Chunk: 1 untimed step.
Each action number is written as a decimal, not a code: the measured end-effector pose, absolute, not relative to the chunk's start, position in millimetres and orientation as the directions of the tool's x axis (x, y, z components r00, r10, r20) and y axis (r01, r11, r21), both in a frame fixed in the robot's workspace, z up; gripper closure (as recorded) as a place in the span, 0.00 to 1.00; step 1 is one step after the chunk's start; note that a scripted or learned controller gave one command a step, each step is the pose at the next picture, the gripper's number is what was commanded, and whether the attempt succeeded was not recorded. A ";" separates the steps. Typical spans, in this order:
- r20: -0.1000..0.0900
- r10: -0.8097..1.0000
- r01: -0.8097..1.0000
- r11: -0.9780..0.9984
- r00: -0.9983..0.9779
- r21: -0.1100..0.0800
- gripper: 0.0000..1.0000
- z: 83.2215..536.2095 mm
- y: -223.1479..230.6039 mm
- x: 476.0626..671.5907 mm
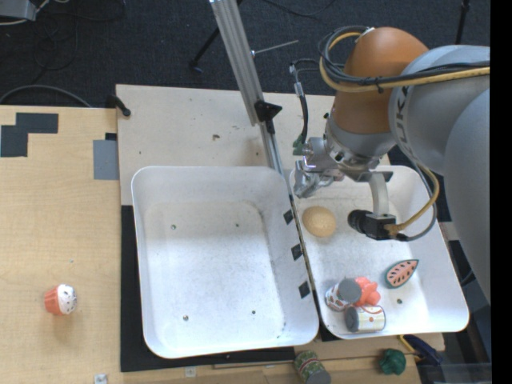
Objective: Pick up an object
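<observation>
Taking the right bin (436, 314) as the landmark: far to its left, out on the wooden bench, a small orange-and-white toy (61, 300) lies well out of the arm's working area, so it is probably not a candidate. Just left of it sits the left bin (160, 190), which looks bare, likely kept free as the drop side. Inside the right bin, near its upper left part, lies a tan ball (320, 221). The gripper (306, 184) hangs just above and left of that ball, over the bin's dividing edge, holding nothing I can see; whether it is open I cannot tell. Toward the bin's near edge cluster a grey lump (347, 290), an orange piece (367, 291) and a small can (364, 319); a watermelon slice (402, 273) lies to their right. The ball seems the likeliest target.
</observation>
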<state>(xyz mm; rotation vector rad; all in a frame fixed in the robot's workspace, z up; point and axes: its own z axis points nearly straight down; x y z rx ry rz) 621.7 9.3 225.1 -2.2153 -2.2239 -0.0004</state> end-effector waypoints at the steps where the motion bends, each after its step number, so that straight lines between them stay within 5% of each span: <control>1: 0.002 1.000 1.000 0.005 -0.005 -0.001 1.00 236.4 62.5 616.9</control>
